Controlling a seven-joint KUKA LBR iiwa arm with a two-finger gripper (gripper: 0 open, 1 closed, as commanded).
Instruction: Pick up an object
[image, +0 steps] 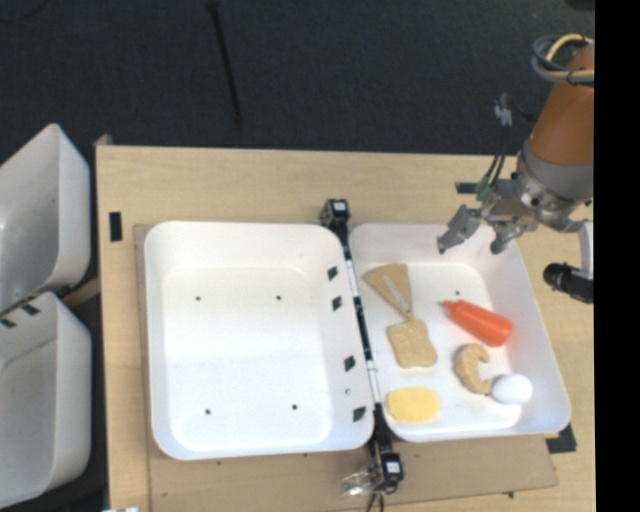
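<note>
1. Camera view looks down on the desk (250, 180), where two white bins sit side by side: the left bin (160, 300) and the right bin (540, 330), which carries all the small things

2. Right bin contents: a tan wedge (390, 285) near the divider, a flat cracker-like piece (411, 343) just below it, a yellow disc (413, 405) at the near edge, an orange carrot-shaped piece (480, 320) lying at a slant, a curled croissant-like piece (471, 367) and a white egg (513, 389) touching or just beside that curl

3. The tool (480, 232) hangs above the far rim of the right bin with its two fingers spread, pointing down, and nothing between them. It is well apart from every object

4. Any of these would satisfy the task; the carrot-shaped piece lies nearest the tool and has clear space on both long sides, so I judge it the easiest target

5. Handling, as a guess from looks: these seem to be light toy foods, stiff and smooth. The carrot shape tapers, so a pinch across its thicker middle, fingers either side of the long axis, should hold best; near the tip it may squirt out

6. The egg looks round and slippery and is crowded by the croissant-like piece; the flat pieces lie low on the bin floor and offer little to grip
</note>
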